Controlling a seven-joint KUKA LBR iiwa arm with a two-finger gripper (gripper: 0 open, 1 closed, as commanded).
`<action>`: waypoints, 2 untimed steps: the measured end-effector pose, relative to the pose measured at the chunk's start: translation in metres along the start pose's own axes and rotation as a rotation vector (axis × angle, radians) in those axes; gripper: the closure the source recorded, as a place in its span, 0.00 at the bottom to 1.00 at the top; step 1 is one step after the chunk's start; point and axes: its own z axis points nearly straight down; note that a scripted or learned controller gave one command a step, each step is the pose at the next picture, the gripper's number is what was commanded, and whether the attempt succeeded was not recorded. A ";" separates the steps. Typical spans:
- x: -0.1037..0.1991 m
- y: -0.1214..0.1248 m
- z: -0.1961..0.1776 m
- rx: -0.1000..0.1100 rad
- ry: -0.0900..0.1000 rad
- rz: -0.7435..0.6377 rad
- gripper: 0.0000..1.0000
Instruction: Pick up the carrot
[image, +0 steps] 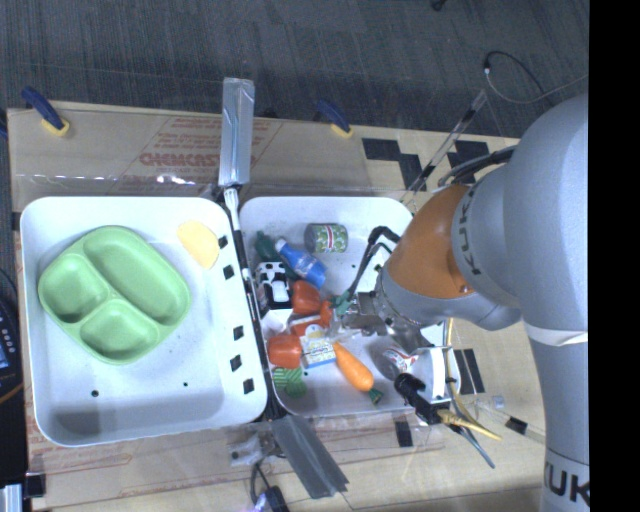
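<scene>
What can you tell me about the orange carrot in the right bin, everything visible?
The orange carrot with a green stem end looks like smooth plastic, a short tapered toy. It lies flat on the floor of the right white bin, near the front wall, running diagonally, its green tip pointing to the front right. Its upper end meets a small white printed box. It lies free, below the tool.

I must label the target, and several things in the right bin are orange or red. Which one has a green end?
The carrot, lying near the bin's front wall: long, tapered, orange, with a green tip at its lower right end. The other orange-red items to its left are blockier, without one.
</scene>
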 end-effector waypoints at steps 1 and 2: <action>0.000 0.000 0.000 0.000 -0.001 0.000 0.00; 0.003 -0.004 0.006 -0.017 -0.010 -0.085 0.00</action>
